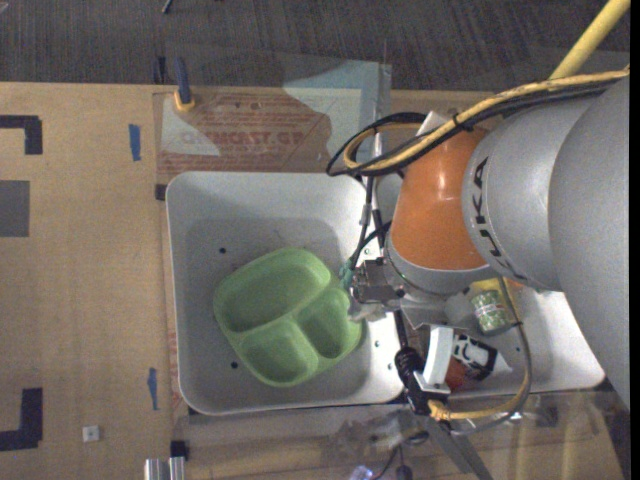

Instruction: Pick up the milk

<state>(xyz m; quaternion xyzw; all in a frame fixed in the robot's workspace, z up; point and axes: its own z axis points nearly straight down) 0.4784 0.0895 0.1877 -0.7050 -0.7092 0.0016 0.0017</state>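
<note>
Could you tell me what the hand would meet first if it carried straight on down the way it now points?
Probably the items in the right bin beneath it; the arm hides the hand, so depth is unclear.

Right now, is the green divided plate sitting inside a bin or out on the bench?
Inside. The green divided plate lies flat on the floor of the left white bin, its walls around it.

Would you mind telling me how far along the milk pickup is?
Nothing looks finished. The arm hangs low over the right bin, covering most of it. No milk carton can be made out for certain, so the pickup itself is left. The green divided plate sits in the left bin.
</note>
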